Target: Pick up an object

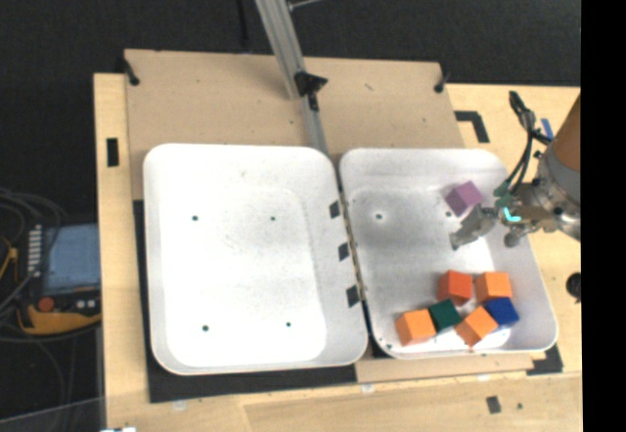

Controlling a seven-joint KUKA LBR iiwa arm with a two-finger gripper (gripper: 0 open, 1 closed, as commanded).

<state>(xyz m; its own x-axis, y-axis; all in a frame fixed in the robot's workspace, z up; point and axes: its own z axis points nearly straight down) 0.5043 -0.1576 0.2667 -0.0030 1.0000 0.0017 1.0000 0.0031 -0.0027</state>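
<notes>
Where the desk [411,399] comes nearest the camera, its pale wood edge runs below two shallow white bins set side by side. Just above that edge, the near corner of the right bin [391,195] holds a tight cluster of blocks: an orange block [416,325] at the left, a green block [445,314] touching it, another orange block [456,285] behind, a third orange block [478,324] and a fourth [494,283] to the right, and a blue block [501,309] between those two. They look heaped against the near wall, probably because loose pieces slide and settle there.

Farther back in the same bin, a purple block [464,195] lies alone, well apart from the cluster. The gripper [489,228] hangs just beside it on the near right, its fingers spread and nothing between them. That placement suggests the lone purple block is the target, since it stands clear of neighbours and leaves room on each side for a finger.

Beside all this, the left bin [240,254] shows only a few dark dots. Beyond both bins a slanted metal pole [284,39] rises from the brown board [225,98] at the back.
</notes>
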